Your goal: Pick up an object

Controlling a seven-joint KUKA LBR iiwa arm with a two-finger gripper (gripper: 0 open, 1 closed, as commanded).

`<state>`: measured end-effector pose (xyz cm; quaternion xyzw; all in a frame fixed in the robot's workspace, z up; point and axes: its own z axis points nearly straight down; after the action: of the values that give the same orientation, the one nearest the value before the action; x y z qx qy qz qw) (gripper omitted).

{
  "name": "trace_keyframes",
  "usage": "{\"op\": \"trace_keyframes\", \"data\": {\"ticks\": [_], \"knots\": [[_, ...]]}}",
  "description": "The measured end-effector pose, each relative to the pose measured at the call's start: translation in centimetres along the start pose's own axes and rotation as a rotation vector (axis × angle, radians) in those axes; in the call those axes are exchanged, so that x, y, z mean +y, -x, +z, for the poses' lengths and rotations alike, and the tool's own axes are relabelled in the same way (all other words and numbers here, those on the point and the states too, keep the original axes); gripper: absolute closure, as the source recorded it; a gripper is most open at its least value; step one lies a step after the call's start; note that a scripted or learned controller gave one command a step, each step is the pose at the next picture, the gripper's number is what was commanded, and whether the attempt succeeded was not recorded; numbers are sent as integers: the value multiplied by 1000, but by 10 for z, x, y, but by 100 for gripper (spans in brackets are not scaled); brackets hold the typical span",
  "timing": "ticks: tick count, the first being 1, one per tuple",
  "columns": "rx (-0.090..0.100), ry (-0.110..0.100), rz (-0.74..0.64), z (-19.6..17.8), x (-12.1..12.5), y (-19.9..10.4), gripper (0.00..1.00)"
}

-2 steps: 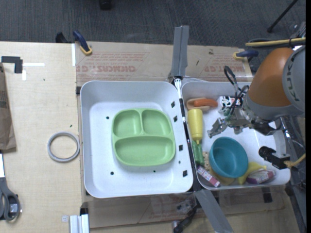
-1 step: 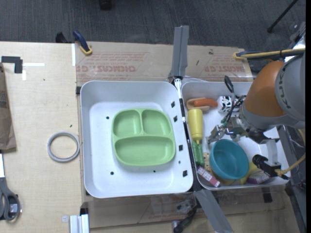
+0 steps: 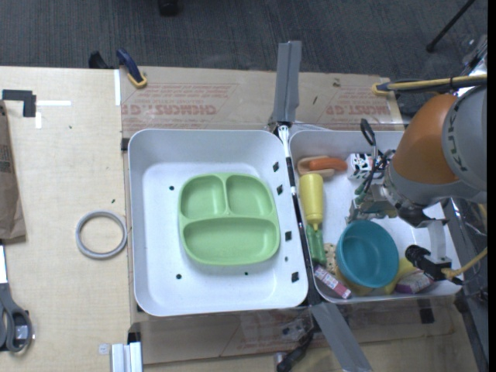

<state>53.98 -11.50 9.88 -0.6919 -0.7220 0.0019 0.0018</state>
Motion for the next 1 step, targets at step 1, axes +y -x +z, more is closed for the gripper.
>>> {"op": "trace_keyframes", "data": {"ticks": [1], "knots": [[1,3,320,2,-15,-18,100]]}}
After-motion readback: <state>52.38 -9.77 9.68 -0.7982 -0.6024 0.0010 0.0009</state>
